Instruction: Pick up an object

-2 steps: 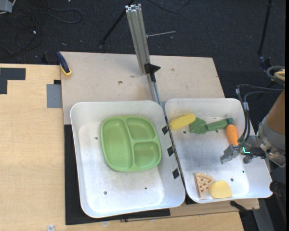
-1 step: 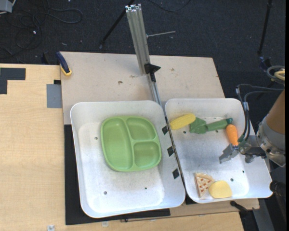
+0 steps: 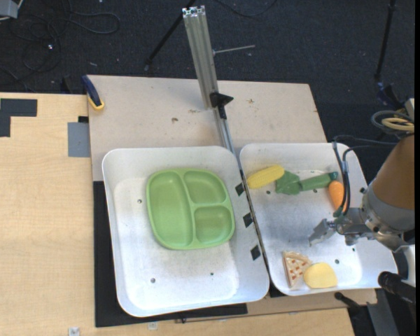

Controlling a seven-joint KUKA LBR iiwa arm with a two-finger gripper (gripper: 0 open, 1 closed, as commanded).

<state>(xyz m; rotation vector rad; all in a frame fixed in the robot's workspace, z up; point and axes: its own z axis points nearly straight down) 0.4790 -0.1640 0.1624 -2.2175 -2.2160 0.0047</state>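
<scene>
Gripper (image 3: 320, 232) over right bin (image 3: 294, 278), just above pizza slice (image 3: 293, 268); finger spread cannot be told, nothing visibly held.

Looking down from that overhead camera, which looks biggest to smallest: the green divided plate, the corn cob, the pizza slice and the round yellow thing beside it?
Largest to smallest in the camera view:
1. green divided plate, by far
2. corn cob
3. pizza slice and round yellow piece: these two look about alike, so I won't rank them.

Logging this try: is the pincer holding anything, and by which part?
Nothing is held. The pincer hangs over bare floor of the right bin.
</scene>
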